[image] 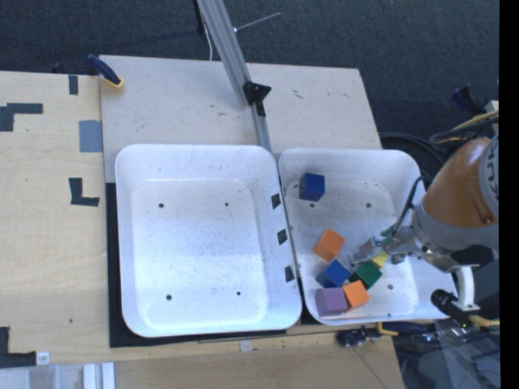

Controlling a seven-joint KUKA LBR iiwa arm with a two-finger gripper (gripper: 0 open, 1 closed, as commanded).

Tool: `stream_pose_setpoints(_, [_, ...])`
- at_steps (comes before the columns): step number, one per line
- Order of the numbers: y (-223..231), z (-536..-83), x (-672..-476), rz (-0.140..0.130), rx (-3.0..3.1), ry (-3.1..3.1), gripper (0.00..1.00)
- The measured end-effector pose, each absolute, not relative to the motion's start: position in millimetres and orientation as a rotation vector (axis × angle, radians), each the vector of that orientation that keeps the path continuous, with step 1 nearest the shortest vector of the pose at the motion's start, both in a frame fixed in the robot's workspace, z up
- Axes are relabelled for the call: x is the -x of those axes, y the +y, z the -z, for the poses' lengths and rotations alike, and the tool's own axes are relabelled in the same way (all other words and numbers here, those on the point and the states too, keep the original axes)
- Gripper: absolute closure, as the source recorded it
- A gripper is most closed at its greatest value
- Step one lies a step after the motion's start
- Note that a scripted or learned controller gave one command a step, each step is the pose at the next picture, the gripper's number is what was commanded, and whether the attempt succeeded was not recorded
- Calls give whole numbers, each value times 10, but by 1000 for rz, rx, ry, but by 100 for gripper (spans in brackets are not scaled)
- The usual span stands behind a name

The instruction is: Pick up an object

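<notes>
The right bin [381, 164] holds several small blocks. A blue cube [311, 186] sits alone near its far left. An orange cube [328, 244] lies mid-bin. Nearer the front lie another blue cube [333, 273], a purple cube [331, 301], a small orange cube [355, 293], a green block [369, 273] and a yellow piece [379, 260]. My gripper [371, 250] reaches in from the right and hangs low just above the green and yellow blocks, beside the orange cube.
The left bin [195, 156] stands next to the right one on the wooden bench. A grey metal bar [231, 47] slants down to the bins' shared wall. The arm's orange band [462, 189] hangs over the right bin's edge.
</notes>
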State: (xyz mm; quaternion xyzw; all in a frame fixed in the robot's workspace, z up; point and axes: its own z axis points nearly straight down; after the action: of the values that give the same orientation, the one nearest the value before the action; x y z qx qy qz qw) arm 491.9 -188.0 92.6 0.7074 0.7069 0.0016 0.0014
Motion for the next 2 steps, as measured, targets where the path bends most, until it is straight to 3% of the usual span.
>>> stream_pose_setpoints(1, [-1871,-1034,-4917,-5,-2218,2223,100])
stream_pose_setpoints(2, [-1836,-1460,-4886,-1,-2219,2222,100])
